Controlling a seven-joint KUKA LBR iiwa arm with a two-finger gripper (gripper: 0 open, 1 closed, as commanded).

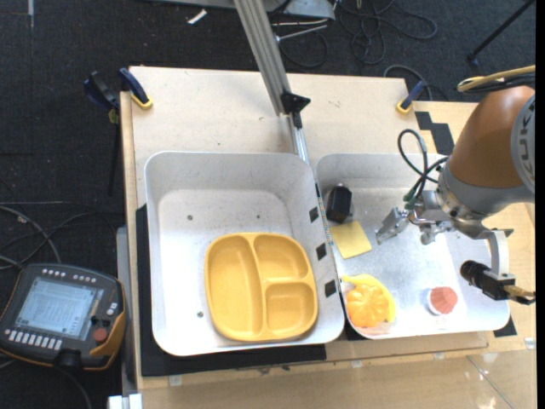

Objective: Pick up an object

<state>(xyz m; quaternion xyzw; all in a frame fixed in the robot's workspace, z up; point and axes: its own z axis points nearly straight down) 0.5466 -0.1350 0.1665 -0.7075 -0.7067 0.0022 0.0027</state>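
Yellow pad [353,240], a flat and nearly square piece, lies on the floor of the right bin [375,167] close to the wall shared with the left bin [213,177]. Its edges are turned a little off the bin's sides, so one corner points toward the near right; being almost square, it has no clear long axis. A black block [339,203] sits just beyond the pad's far edge, with its longer side running away from the camera. The gripper [409,231] is over the middle of the right bin, just right of the pad and apart from it. Its two grey fingers [389,226] seem to be spread, with bare white floor between them and nothing in their hold. Whether the tips reach the floor cannot be made out. The arm [490,147] enters from the right. Its wide orange band sits high over the bin's far right corner, and the grey wrist below it bends down and to the left toward the gripper. An orange-and-yellow lump [368,303] rests at the near edge of the right bin, well apart from the gripper. A small red disc [442,299] lies to the lump's right. In the left bin, a yellow divided plate [260,286] lies flat near the front.
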